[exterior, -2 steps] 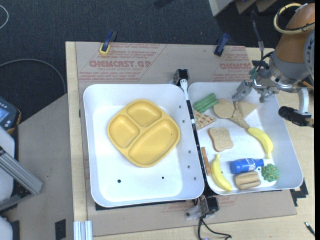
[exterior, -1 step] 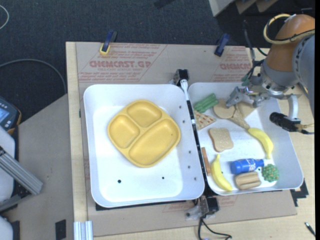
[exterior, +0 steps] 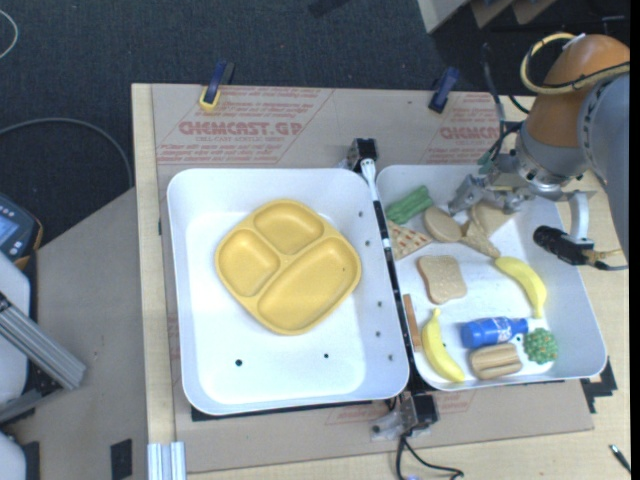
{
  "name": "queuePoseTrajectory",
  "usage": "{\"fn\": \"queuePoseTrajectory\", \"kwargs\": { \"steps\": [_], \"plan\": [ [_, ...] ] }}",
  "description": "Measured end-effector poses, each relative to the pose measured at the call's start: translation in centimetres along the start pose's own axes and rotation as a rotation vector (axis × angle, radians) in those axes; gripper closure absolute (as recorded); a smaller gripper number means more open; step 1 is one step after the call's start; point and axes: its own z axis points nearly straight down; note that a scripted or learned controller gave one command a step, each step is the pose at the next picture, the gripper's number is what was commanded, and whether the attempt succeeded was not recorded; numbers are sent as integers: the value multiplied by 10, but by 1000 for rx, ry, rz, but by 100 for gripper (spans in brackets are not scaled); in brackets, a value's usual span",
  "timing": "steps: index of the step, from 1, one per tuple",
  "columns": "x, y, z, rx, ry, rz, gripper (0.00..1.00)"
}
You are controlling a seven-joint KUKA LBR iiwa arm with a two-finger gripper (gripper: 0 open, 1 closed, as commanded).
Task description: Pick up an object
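Note:
The right bin (exterior: 578,303) holds several toy foods: a green piece (exterior: 408,206), a waffle (exterior: 404,238), a round tan biscuit (exterior: 441,225), a bread slice (exterior: 442,278), two bananas (exterior: 526,281) (exterior: 441,347), a blue can (exterior: 493,330), a hot dog bun (exterior: 495,361) and broccoli (exterior: 541,345). My gripper (exterior: 480,196) hangs low over the bin's back part, right above a pale tan wedge (exterior: 483,234) and just right of the biscuit. Whether it touches the wedge is hidden by the wrist.
The left bin (exterior: 190,268) holds a yellow divided plate (exterior: 288,265). A black divider strip (exterior: 380,233) runs between the bins. A black cylinder (exterior: 558,242) juts out below the arm near the right bin's right wall. Clamps (exterior: 213,86) (exterior: 443,90) sit on the board's back edge.

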Motion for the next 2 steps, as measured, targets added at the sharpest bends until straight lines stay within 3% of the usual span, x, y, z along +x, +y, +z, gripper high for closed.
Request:
{"fn": "queuePoseTrajectory", "kwargs": {
  "steps": [1, 2],
  "plan": [
    [-1, 3, -15, -11, -5, -1, 100],
    [-6, -2, -60, 2, 1, 2, 100]
  ]
}}
